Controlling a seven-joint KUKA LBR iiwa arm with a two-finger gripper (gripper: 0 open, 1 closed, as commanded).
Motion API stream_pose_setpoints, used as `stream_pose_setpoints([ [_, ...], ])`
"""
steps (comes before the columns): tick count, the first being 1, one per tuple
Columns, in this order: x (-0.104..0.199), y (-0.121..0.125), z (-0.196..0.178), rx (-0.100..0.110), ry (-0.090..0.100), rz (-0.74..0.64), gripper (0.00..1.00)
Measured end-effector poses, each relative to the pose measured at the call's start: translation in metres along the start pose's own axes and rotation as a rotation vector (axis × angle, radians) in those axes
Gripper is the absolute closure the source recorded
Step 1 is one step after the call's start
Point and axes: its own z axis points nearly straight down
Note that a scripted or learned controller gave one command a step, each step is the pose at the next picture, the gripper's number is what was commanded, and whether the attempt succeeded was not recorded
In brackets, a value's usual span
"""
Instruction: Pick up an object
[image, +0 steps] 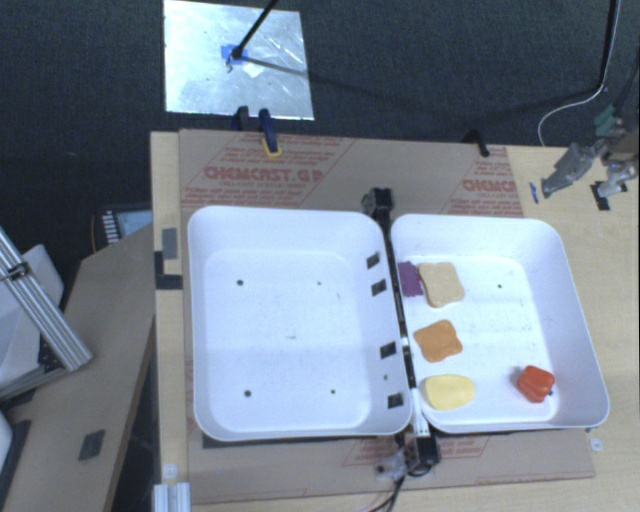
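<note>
The right bin (560, 262) holds several small objects. A tan bread-like piece (441, 283) lies near its left wall, with a purple piece (409, 278) just left of it. Below them sit an orange piece (438, 340) and a yellow piece (448, 391). A red piece (536, 383) rests near the bin's front right corner. My gripper (578, 180) hangs at the upper right, above the bench and beyond the right bin's far right corner, well apart from every object. Nothing shows between it and the bin.
The left bin (205, 300) stands beside the right one, joined by a black-clipped divider (392, 300). A silver plate (238, 58) lies on the dark floor at the back. A cable (575, 100) loops near the gripper. An aluminium frame (40, 310) stands at the left.
</note>
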Motion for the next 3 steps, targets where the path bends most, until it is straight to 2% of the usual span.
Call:
stream_pose_setpoints([
  [1, -0.023, -0.045, -0.114, 0.008, 0.001, 0.009, 0.0],
  [2, 0.07, -0.093, -0.16, 0.015, 0.008, -0.004, 0.0],
  [3, 0.147, -0.091, -0.157, 0.021, 0.008, -0.004, 0.0],
])
